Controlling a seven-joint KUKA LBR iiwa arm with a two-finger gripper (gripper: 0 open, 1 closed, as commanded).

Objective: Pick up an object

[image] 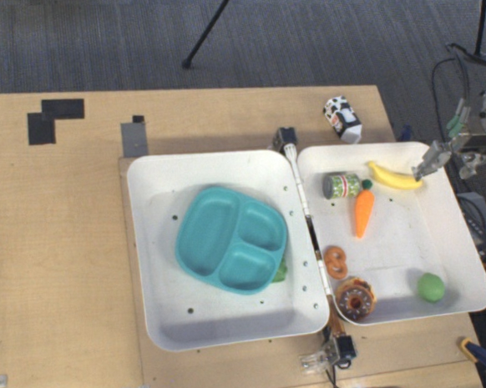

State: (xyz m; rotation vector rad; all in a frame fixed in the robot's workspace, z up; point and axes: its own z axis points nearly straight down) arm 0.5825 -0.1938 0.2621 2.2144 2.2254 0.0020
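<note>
Rightward, the fingers (431, 161) — their spread impossible to tell — hover at the right bin (468, 238) rim beside the banana (392, 177).

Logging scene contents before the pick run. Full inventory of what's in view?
bins: 2, white, side by side on the bench
divided plate: 1, teal, left bin
green item: 1, mostly hidden under the plate's lower right edge
banana: 1, yellow, right bin, top
can: 1, green label, right bin, lying left of the banana
carrot: 1, orange, right bin, below the can
pretzel: 1, orange-brown, right bin, left side
donut: 1, chocolate, right bin, bottom left
ball: 1, green, right bin, bottom right
carton: 1, black and white, bench above right bin
gripper: 1, grey, at the banana's right end
</note>
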